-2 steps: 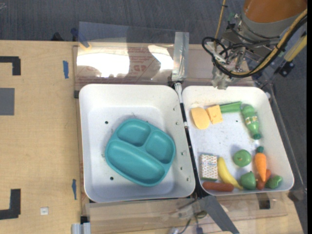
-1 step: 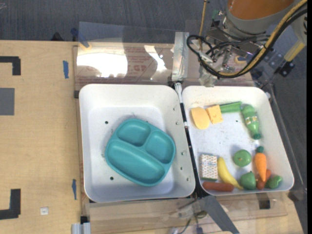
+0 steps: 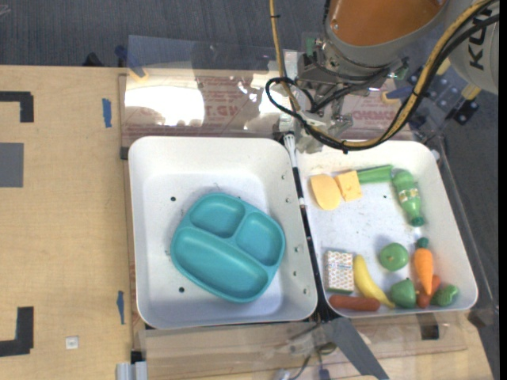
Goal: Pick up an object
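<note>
Nearest the camera, along the front wall of the right bin (image 3: 455,236), lie a red sausage-like piece (image 3: 353,302), a small patterned box (image 3: 340,270) and a yellow banana (image 3: 367,279), the banana just beside the box and touching the sausage's far side. To their right sit a green apple (image 3: 393,256), a darker green pepper (image 3: 403,293), an orange carrot (image 3: 424,267) standing lengthwise and a small green piece (image 3: 446,294) in the corner, all crowded close together. Farther back in the same bin a green bottle (image 3: 408,196) lies along the right side, a green stick-shaped piece (image 3: 374,174) lies near the back wall, and two yellow cheese-like blocks (image 3: 334,189) rest side by side just left of it. The left bin (image 3: 150,172) holds a teal divided plate (image 3: 228,246), tilted slightly in the picture, with three compartments, well apart from the food toys. Both bins stand touching one another on the table (image 3: 55,212). The arm comes in from the upper right, its orange band (image 3: 384,6) large in the top of the picture, and the jaws (image 3: 321,129) hang over the back edge where the two bins meet, wrapped round with black and yellow cables (image 3: 277,93). How far the jaws are parted I cannot tell, nor can I see anything between them.
</note>
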`<state>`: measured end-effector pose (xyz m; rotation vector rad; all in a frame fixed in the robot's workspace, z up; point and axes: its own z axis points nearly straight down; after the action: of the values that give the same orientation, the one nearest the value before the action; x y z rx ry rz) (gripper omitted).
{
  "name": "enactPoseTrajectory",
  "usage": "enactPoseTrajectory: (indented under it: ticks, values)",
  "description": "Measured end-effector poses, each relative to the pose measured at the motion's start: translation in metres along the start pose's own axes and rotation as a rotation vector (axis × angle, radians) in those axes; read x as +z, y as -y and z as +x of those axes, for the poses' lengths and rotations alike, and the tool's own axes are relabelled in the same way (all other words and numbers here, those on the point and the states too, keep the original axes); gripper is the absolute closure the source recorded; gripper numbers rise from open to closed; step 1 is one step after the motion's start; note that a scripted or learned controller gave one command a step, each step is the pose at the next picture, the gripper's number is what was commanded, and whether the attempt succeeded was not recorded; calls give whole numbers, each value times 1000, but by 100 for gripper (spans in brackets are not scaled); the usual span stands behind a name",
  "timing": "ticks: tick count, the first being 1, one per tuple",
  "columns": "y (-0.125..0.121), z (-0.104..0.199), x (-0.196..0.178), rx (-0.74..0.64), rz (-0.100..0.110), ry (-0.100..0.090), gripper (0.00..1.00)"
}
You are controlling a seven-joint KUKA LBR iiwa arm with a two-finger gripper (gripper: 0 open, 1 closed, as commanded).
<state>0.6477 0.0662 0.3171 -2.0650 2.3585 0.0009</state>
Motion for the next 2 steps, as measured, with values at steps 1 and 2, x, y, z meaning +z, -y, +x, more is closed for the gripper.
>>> enactPoseTrajectory:
  ticks: [1, 2]
  values:
    - [26, 44, -42, -475, 4, 0, 100]
    - [23, 19, -113, -405, 9, 1, 100]
